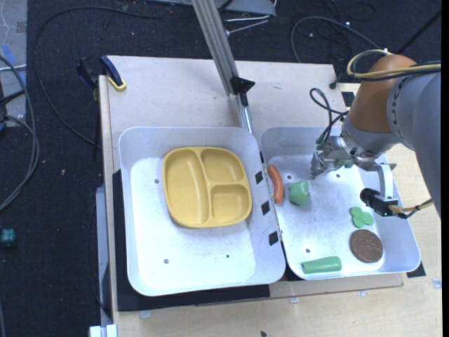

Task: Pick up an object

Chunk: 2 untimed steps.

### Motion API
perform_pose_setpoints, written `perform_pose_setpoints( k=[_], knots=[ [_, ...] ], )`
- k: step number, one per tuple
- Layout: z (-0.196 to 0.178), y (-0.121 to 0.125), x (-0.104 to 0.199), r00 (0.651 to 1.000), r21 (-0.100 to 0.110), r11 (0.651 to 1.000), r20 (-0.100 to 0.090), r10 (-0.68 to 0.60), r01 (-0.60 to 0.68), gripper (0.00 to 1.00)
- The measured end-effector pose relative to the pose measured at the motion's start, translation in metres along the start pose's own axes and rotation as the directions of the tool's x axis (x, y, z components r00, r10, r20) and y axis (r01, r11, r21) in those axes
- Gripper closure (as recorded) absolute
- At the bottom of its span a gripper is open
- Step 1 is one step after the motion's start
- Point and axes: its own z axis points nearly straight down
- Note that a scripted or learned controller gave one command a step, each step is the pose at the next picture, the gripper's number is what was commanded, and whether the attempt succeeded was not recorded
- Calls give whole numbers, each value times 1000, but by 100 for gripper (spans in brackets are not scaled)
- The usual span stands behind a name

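No writing is seen. Three green pieces [299,193], one sausage [276,183], one brown disc [366,246] are counted; the gripper's [319,166] grip cannot be told.

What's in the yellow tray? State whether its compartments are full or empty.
Empty. The yellow tray sits in the left bin; all three compartments show bare yellow plastic.

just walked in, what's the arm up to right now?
The arm's gripper is low over the right bin, near its back left corner, with nothing visibly between its fingers. The closest item is a green block; an orange sausage, a green leafy piece, a brown disc and a green stick also lie there. The yellow divided plate sits in the left bin.
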Motion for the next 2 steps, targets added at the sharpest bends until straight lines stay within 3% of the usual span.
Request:
perform_pose_setpoints(
  k=[2],
  knots=[
    [-110, -6, -4, 1000, -4, 1000, 0, -2, 2, 100]
  ],
)
